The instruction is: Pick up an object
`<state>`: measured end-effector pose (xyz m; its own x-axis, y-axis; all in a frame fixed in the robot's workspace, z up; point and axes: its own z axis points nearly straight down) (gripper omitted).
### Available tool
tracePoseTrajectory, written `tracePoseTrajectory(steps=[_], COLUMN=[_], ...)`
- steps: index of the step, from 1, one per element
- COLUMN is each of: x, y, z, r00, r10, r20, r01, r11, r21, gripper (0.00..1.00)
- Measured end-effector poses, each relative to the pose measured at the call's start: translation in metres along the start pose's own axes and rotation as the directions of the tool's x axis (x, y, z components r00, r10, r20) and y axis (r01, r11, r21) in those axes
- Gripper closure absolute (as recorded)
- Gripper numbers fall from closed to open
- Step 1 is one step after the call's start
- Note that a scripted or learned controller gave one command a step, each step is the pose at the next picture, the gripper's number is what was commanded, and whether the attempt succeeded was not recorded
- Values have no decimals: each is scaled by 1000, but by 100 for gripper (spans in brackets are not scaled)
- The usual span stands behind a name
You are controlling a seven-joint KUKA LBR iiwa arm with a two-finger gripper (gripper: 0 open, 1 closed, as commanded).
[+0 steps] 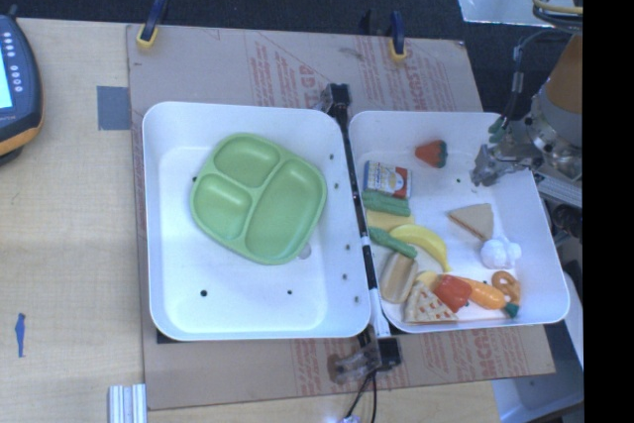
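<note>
My gripper (488, 169) hangs over the upper right part of the right bin (555, 258), with the grey arm and its orange band behind it at the right edge. It is right of a red strawberry (430, 153) and above a tan bread wedge (474, 220). Nothing shows beneath it. Toy food fills the bin's lower left: a small printed carton (385, 179), a green pod (386, 204), a yellow banana (422, 241), a bun (398, 275), a red pepper (451, 290), a carrot (491, 295), a pretzel (505, 282), a white lump (500, 253) and a pizza slice (428, 308).
The left bin (168, 243) holds a green divided plate (260, 198). A black clamp bar (354, 203) runs between the two bins. A handheld pendant (15, 84) lies at the bench's far left. Blue and yellow clips (396, 40) pin the cardboard sheet.
</note>
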<state>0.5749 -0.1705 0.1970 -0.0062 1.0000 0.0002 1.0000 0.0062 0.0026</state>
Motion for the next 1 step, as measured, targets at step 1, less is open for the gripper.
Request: tracePoseTrajectory(steps=[1], x=[-5], y=[8], z=[-25], r00=[1000], r10=[2], r20=[1], r01=[-2], r11=[1000], r21=[2], gripper=[100])
